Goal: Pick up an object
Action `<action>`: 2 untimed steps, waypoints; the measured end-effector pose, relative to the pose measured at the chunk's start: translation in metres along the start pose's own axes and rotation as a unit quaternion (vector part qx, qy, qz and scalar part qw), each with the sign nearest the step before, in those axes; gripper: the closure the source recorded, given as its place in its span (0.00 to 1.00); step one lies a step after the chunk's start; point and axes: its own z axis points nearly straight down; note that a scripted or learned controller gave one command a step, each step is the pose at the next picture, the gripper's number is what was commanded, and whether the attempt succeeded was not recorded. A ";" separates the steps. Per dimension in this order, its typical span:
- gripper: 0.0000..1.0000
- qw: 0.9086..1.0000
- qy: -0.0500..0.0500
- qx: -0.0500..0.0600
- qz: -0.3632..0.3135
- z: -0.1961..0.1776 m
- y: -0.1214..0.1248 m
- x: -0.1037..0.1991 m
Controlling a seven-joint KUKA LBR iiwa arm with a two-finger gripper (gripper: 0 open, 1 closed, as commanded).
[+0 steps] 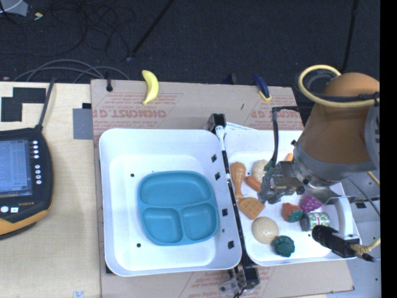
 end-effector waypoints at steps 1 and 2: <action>1.00 1.000 -0.001 -0.004 0.000 0.016 0.069 0.010; 1.00 1.000 0.001 -0.006 -0.002 -0.063 0.032 0.062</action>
